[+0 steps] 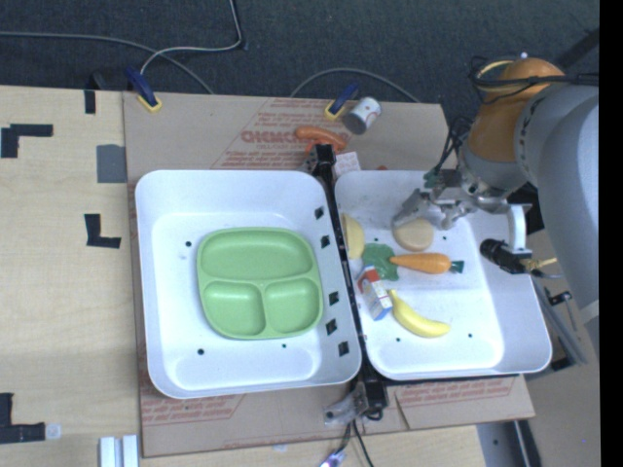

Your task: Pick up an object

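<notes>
- the gripper hovered low in the right bin, just above a tan round object
- whether its pincer was wide or narrow could not be told
- a carrot lay just below

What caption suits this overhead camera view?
Gripper poised over a beige item beside carrot and banana; green plate in left bin.

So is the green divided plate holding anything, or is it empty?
Empty. The green divided plate lies flat in the left bin, and all three of its compartments show bare green, with no toy food in them.
</notes>
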Robot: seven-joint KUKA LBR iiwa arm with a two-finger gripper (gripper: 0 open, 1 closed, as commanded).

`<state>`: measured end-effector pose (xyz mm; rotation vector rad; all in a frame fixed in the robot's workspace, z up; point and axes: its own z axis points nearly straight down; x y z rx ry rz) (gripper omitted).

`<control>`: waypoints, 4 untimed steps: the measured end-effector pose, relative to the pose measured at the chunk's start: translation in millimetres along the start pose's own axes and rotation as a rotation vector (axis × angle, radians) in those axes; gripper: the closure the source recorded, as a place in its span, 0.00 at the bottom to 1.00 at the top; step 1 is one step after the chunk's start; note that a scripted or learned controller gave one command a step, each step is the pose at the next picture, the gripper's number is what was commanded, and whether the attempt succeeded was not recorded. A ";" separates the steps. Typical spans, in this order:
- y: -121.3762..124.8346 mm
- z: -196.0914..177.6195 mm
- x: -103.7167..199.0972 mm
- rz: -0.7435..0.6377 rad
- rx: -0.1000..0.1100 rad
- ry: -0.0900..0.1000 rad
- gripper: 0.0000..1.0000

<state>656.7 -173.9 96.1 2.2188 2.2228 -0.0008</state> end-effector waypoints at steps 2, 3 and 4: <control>-72.9 8.8 -4.5 0.001 -0.005 -0.002 0.00; -9.5 9.7 44.4 -0.001 -0.005 0.001 0.00; -9.7 0.1 44.5 -0.002 -0.003 0.001 1.00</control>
